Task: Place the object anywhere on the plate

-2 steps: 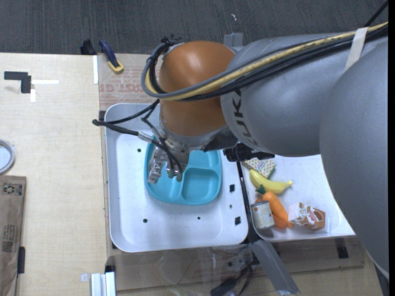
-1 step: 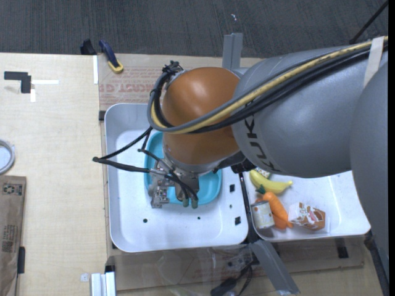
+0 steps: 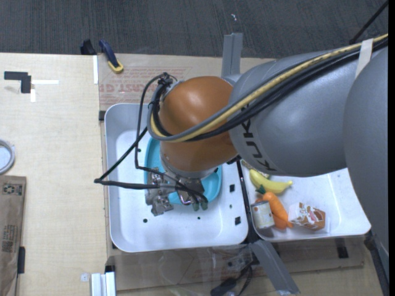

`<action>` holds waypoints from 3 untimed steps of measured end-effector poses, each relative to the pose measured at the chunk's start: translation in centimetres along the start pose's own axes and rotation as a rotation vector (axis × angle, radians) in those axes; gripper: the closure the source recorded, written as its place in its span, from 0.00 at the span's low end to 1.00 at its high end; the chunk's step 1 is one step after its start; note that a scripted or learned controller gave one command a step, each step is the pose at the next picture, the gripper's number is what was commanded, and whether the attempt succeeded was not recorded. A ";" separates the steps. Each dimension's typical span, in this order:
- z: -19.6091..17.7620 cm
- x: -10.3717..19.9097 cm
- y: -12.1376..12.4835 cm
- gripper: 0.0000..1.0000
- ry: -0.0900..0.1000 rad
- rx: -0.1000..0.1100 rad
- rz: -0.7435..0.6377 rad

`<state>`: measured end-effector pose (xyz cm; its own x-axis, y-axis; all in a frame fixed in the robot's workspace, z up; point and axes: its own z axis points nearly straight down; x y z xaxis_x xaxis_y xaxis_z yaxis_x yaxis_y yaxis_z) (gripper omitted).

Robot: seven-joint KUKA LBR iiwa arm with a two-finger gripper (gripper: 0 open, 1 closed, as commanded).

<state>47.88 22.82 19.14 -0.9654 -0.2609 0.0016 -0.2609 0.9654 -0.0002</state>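
camera view, arm: the grey KUKA arm (image 3: 296, 122) reaches in from the right, its orange band (image 3: 194, 125) hanging over the left bin (image 3: 123, 227) and covering much of it
camera view, end effector: the end effector (image 3: 162, 201) sits low over the left bin, just beside the lower left edge of the plate; whether it is open or closed I cannot tell, and nothing can be made out in its grip
camera view, plate: the blue plate (image 3: 213, 187) lies in the left bin, mostly hidden under the wrist, with slivers showing at its left and lower right edges
camera view, right bin: the right bin (image 3: 355, 224) holds a banana (image 3: 270, 182), a carrot (image 3: 276, 208), a small can (image 3: 261, 214) and a printed packet (image 3: 308, 216), bunched near its left wall
task's thing: which object is meant cannot be told; the candidates all lie in the right bin, well apart from the plate
handling, judged: all look light; the banana and carrot seem firm, smooth toys likely to slip, best taken across the middle; the can seems stiff, best gripped across its sides; the packet looks soft and crushable
risk, judged: the pieces lie close together, so a neighbour may be nudged
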 end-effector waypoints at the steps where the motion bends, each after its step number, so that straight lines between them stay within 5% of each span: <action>1: -3.0 -4.1 -3.1 1.00 -0.004 0.000 0.012; 2: -3.0 -4.1 -3.1 0.00 -0.004 0.000 0.011; 3: -3.9 -4.2 -3.2 1.00 -0.007 -0.001 0.016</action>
<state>52.81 20.83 23.08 -0.9695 -0.2450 -0.0057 -0.2450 0.9695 0.0011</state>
